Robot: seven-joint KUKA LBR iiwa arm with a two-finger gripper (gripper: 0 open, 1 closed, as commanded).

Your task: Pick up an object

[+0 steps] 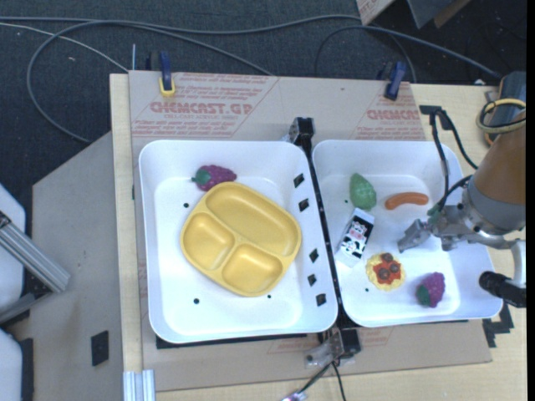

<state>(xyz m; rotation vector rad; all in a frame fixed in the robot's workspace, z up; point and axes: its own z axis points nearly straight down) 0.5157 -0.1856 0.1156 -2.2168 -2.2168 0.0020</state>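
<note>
Right bin, shallow, white: held five loose items, any of which could serve as the object to pick up.

- Sausage, orange-red, lay toward the far side of the bin, just right of the green piece.
- Green leafy toy, at the far left part of the bin.
- Small carton, white with black markings, lay tilted against the left wall.
- Pizza toy, round, yellow with red spots, in the near-left part, just below the carton.
- Purple grapes, near the front wall, right of the pizza toy.

Hand, grey metal: sat over the middle of the right bin, between the sausage and the grapes, its fingers pointing left toward the carton. Nothing was seen between them; whether they stood apart or together could not be told. The arm, grey with an orange band, entered from the right.

Left bin, white, touching the right bin along a black clipped seam: held a yellow divided plate set at a slant in the middle, and a second purple grape bunch just beyond its far-left rim.

Counter: a brown board, printed in red along the far edge, fixed by two blue clamps.
</note>
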